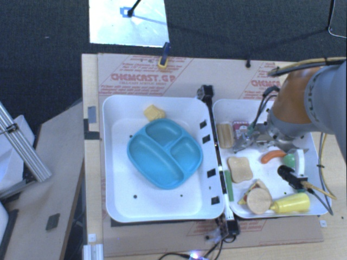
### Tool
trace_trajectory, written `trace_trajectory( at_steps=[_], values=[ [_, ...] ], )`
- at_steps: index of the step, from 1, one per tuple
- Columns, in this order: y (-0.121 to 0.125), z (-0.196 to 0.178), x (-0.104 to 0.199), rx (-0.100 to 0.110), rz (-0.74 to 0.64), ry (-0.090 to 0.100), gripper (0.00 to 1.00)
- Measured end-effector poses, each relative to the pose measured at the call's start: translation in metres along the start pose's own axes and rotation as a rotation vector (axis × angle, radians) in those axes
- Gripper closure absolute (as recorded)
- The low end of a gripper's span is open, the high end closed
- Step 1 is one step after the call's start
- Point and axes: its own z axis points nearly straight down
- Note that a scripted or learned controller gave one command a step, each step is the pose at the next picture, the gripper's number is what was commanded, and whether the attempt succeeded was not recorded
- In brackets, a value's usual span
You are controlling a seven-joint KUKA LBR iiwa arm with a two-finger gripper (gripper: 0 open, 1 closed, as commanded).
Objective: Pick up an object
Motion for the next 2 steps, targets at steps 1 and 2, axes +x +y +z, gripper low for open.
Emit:
trace_trajectory(
  at_steps=[1,2],
  values=[
    [0.001,-0.012,-0.001,-0.004,0.001,-0.001,1.00],
    [0.001,-0.056,-0.007,-0.004,0.002,-0.001,1.00]
  ],
)
